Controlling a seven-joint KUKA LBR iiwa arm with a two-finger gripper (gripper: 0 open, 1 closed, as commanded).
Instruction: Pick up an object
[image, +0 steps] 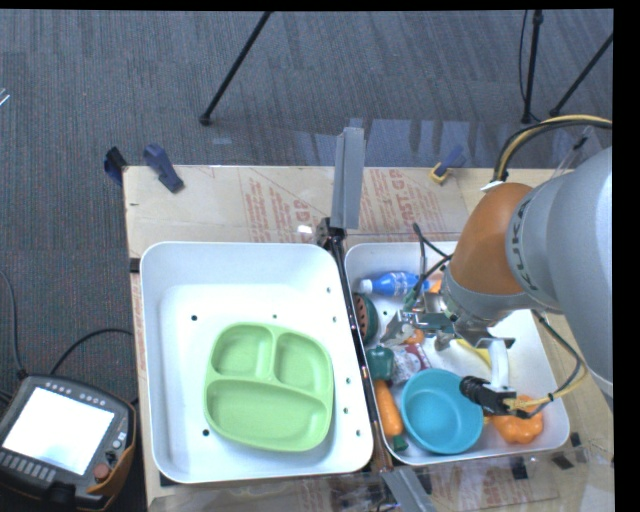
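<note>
The right bin holds a heap of small things. Among them are a blue bowl, an orange carrot along the left wall, and a clear bottle with a blue cap at the back. A dark green piece, an orange toy and a yellow item lie there too. My gripper is low inside this bin, just behind the blue bowl and over the clutter near the green piece. The arm's wrist hides what lies under it.
The left bin carries a light green divided plate. A grey upright post stands behind the wall between the bins. A teach pendant lies on the floor at the lower left. Tripod legs stand behind the bench.
</note>
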